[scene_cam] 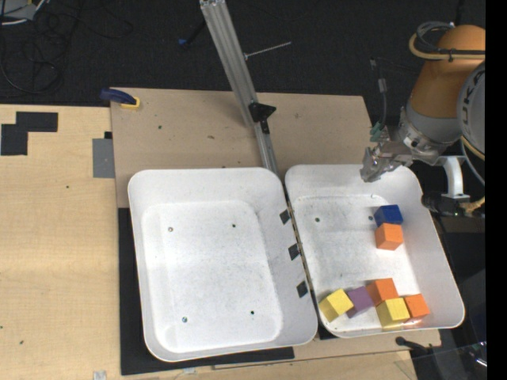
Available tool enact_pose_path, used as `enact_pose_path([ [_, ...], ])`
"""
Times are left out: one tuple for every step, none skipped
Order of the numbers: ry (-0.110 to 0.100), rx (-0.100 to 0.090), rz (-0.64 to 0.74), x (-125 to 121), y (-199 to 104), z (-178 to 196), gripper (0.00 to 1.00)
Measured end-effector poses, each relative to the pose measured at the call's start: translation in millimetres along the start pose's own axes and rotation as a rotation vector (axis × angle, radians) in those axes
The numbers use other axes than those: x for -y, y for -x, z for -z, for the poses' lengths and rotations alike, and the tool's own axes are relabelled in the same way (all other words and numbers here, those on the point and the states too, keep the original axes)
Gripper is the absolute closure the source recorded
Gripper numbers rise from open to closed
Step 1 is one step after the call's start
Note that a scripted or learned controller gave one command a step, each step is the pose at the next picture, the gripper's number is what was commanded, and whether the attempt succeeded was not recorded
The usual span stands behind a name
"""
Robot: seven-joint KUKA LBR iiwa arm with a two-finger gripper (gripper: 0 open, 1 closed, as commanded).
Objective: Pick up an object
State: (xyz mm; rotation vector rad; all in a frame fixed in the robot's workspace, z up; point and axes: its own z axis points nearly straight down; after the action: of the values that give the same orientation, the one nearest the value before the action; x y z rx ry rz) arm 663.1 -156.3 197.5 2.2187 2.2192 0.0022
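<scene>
Fingers (372, 170) are seen over the far rim of the right bin (444, 287), tips pointing down; whether they are apart or clenched cannot be told, and nothing is seen held between them. No brand, label or legible writing can be made out on any block, bin or the arm. A blue block (388, 213) is located just below and slightly right of the fingers, apart from them, with an orange block (388, 236) touching its near side. Well below the fingers, at the bin's near edge, a cluster is packed together: yellow block (337, 302), purple block (360, 298), another orange block (383, 289), a second yellow block (392, 312) and a third orange block (417, 305). The left bin (150, 192) is set well to the left of the fingers, on the bench (55, 236).
</scene>
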Motion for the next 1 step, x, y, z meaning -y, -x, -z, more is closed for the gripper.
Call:
enact_pose_path([
  [0.002, 0.000, 0.001, -2.1, 0.5, 64.2, 1.00],
])
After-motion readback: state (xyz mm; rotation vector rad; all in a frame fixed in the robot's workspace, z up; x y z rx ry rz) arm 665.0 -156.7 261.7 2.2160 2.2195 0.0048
